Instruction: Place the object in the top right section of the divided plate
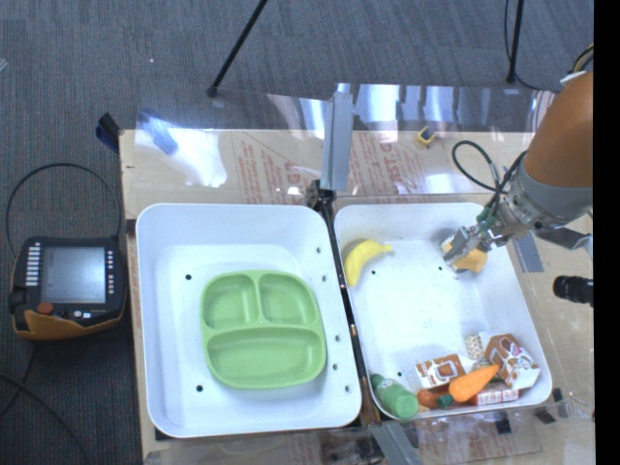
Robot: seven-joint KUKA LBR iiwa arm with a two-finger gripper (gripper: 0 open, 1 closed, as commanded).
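Green plastic divided plate sits in my left white bin, none of its sections filled. Farther back in the right white bin, my hand is closed on a small yellow-orange block; carry and placement remain.

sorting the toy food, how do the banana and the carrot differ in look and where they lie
The banana is yellow and curved; the carrot is orange and straight. The banana lies alone near the right bin's upper left corner; the carrot sits among packets at its lower edge. Both are in the right bin.
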